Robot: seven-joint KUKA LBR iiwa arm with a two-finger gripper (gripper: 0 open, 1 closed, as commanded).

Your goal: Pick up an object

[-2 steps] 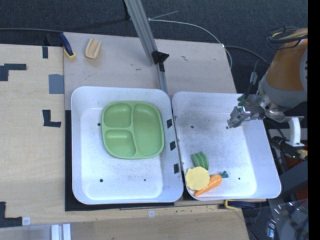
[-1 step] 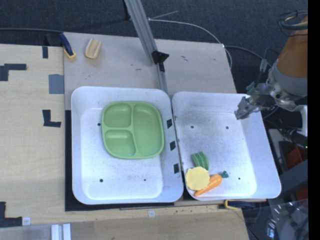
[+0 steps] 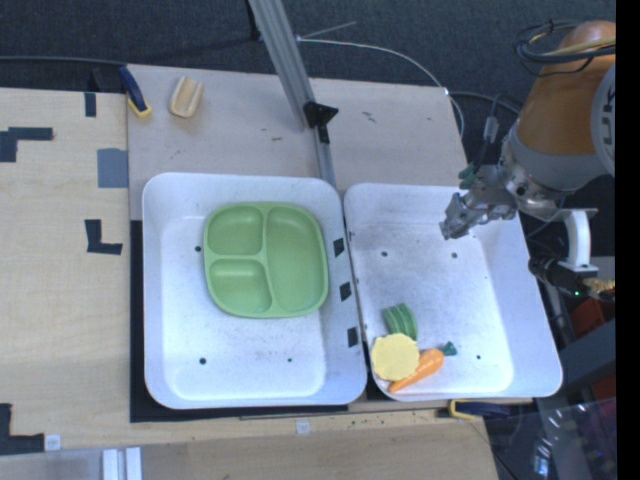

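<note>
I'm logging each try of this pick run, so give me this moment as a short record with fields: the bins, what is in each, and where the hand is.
left bin: holds a green divided plate, lying flat
right bin: holds three toy foods in its near left corner
toy foods: green vegetable, yellow round piece, orange carrot, clustered close together
hand: above the far part of the right bin, well apart from the toy foods
held object: none visible in the hand
bench beyond the bins: a tan block and a blue and yellow tool

Open right bin (image 3: 500, 298) floor; toys (image 3: 405, 348) crowding near-left corner.
</note>
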